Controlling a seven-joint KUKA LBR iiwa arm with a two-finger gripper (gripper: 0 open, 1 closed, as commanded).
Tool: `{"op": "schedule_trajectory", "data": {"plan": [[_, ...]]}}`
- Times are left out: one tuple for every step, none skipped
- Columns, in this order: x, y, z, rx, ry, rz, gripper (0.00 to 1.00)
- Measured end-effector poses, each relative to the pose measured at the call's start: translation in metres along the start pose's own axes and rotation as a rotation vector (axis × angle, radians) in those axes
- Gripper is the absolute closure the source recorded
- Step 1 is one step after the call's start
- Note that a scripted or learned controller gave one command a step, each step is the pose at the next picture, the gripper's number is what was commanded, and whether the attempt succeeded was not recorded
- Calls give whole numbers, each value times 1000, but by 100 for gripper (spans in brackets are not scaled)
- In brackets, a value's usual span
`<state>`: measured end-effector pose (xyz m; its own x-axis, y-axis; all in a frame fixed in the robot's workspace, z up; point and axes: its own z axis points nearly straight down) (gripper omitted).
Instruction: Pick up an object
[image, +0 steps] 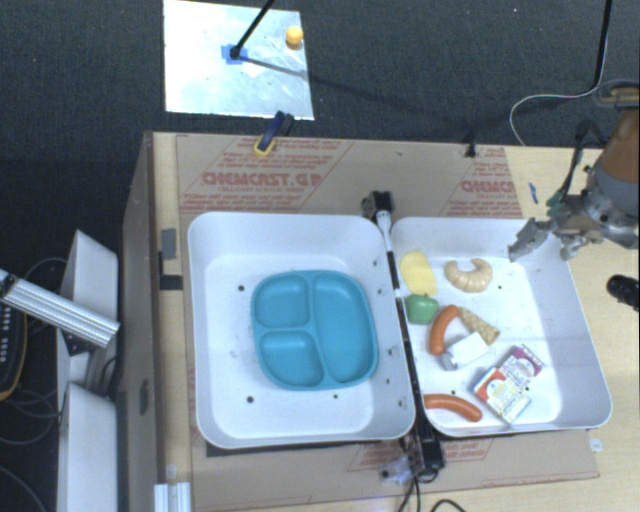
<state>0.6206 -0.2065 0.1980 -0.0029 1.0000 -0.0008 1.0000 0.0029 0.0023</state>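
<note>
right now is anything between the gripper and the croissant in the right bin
Nothing visible. The gripper hangs over the right bin's upper right part, and the croissant lies to its left on bare white floor. The yellow lemon sits beyond the croissant, apart from it.

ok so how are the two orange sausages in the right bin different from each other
The upper sausage stands nearly upright in the view and curves, while the lower sausage lies almost flat across the bin and is straighter. The upper one sits mid-bin, touching a white block and close under a green toy; the lower one lies by the near rim, beside a red and white carton. Both are orange-red, glossy and similarly sized.
</note>
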Motion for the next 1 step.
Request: {"op": "schedule_trajectory", "data": {"plan": [[58,26,56,1,1,-2,0]]}}
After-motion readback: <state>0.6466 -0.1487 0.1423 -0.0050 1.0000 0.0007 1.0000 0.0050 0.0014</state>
